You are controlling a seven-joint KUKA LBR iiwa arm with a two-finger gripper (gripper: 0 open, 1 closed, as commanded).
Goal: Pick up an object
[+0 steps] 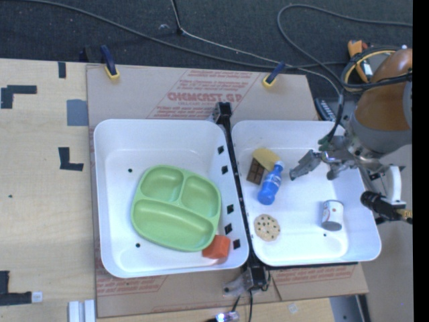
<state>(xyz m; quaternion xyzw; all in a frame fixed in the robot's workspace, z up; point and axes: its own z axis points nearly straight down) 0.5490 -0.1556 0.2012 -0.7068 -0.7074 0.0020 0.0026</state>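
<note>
Two grey fingers of the tool (pixel 316 166) are spread wide apart, and nothing sits between them. It hangs over the right bin (pixel 355 250), near the bin's upper right part. The grey arm (pixel 379 116) with its orange band comes in from the right side.

Inside the right bin there are four things. A blue bottle (pixel 269 184) lies tilted, just left of the tool's fingers. A yellow and brown block (pixel 261 164) touches the top of the bottle. A round cookie (pixel 267 227) with dark dots lies lower down, near the front of the bin. A small silver and white can (pixel 330 215) lies below the tool, apart from the other things.

The left bin (pixel 107 153) holds a green plate (pixel 177 207) with three parts. A small orange block (pixel 216 247) sits at the plate's lower right edge, touching it.

Both bins sit side by side on a brown cardboard sheet (pixel 201 92) on the desk (pixel 40 200). Two clamps (pixel 109 64) with blue handles hold the sheet at its top edge. Black cables (pixel 201 32) run across the dark floor behind the desk.
</note>
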